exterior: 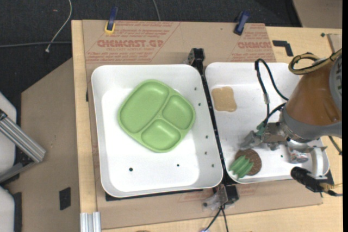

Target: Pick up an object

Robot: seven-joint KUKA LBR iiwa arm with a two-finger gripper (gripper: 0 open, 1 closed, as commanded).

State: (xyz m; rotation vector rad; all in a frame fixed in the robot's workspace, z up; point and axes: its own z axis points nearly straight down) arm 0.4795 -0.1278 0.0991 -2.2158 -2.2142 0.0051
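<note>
here the left bin (103, 117) holds a green divided plate (156, 115); the right bin (239, 76) holds a tan piece (223, 99) far-left and a green-brown object (246, 164) at its near edge, beside the gripper (256, 136).

Arm (315, 100): cut off at right edge. Gripper (260, 136): fingers too small and cluttered to tell. Right bin (239, 76): near right corner hidden beneath arm.

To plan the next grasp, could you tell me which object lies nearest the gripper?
The green-and-brown round object in the right bin, just left of the gripper; the tan piece lies farther.
</note>
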